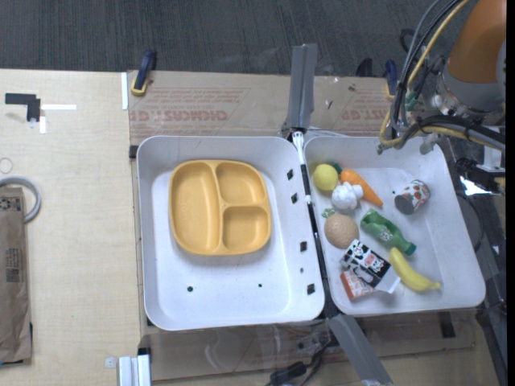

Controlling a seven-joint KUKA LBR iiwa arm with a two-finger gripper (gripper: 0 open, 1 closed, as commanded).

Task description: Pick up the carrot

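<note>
Gripper [402, 135] sat at the back rim of the right bin [463, 292], up and right of the carrot [361, 185], well apart from it. Cables and wrist hardware hid the tips, so can't tell how wide it was set. Nothing visibly held.

Carrot lay in the back-left part of that bin, slanted. Touching it: garlic bulb [346, 197] on its near-left side, lemon [325, 176] just left of it. Probably just dumped clutter, not arranged. Small can [410, 197] lay right of the carrot, clear of it. Green bottle [385, 229], brown egg [340, 231], banana [412, 270] and milk carton [364, 268] were all nearer the camera than the carrot.

Judgement: pick not started. Carrot's right side looked like the freer approach; garlic contact could spoil the grasp.

Yellow divided plate [219, 207] sat in the left bin [153, 240], far left of the carrot.
</note>
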